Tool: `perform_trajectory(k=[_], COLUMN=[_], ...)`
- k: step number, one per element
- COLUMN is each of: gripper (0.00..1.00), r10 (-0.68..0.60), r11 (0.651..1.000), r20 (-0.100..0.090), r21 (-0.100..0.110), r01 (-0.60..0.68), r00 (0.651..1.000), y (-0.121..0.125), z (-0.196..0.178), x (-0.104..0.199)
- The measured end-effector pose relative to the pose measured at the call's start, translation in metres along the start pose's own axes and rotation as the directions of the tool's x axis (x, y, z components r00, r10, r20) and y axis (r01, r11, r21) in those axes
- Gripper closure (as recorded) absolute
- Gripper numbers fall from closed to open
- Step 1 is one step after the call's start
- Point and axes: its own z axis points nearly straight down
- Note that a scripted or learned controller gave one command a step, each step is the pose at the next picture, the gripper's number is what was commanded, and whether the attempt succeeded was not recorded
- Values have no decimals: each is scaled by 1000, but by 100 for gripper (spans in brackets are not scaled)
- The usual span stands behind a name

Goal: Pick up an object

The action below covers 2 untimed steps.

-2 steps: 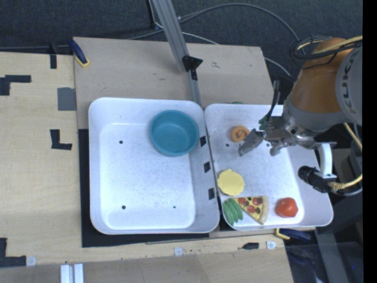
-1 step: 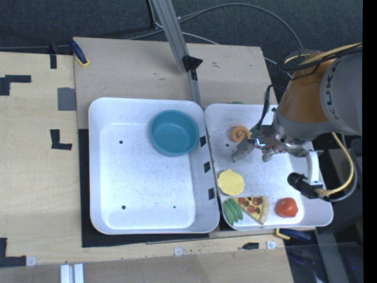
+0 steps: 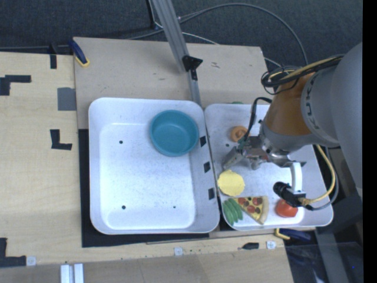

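Note:
My gripper hangs low over the right bin, its fingers spread open with nothing between them. Just below it lies a yellow round toy. An orange toy sits a little above the gripper, partly hidden by the wrist. A pizza slice and a green vegetable lie at the bin's front. A red tomato-like piece rests at the front right beside a black part of the arm.
The left bin holds a blue bowl near its back right corner. A metal pole slants down to the bins' shared back edge. Cables loop behind the arm at the right.

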Motion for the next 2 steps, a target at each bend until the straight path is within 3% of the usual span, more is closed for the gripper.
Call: perform_trajectory(k=[1, 2], gripper=[100, 100], r10=[0, 1], r11=[1000, 1000], r20=[0, 1], r21=[-5, -10], r01=[0, -1], r00=[1000, 1000], y=[1, -4], z=[-13, -73], x=[0, -1])
